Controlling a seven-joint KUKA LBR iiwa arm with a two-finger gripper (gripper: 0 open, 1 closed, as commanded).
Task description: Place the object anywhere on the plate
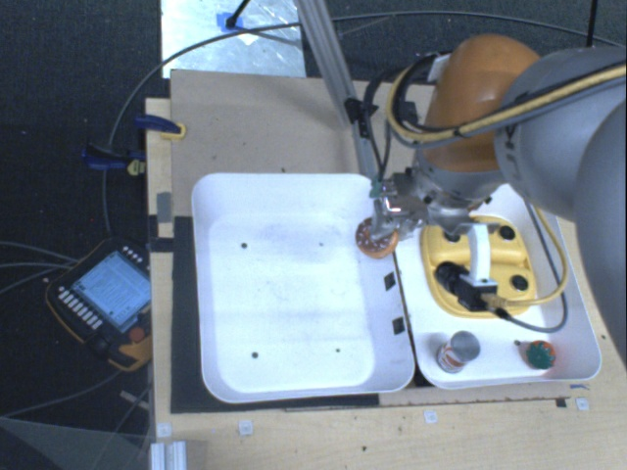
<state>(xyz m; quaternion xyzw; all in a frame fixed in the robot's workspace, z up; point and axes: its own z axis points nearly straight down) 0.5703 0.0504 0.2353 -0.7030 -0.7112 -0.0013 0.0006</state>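
orange-banded arm (490,86) looms above the yellow plate (477,262); gripper (392,213) state cannot be told, brown object (375,239) beside it left of the plate, likely to slip off early.

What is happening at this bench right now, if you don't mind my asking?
The grey arm's two-finger gripper is over the inner edge of the left white bin, with a small round brown object at its tip. The yellow plate lies in the right white bin, beside a small metal can and a green ball.

White bins (284,292); yellow plate (509,253); brown object (375,239).
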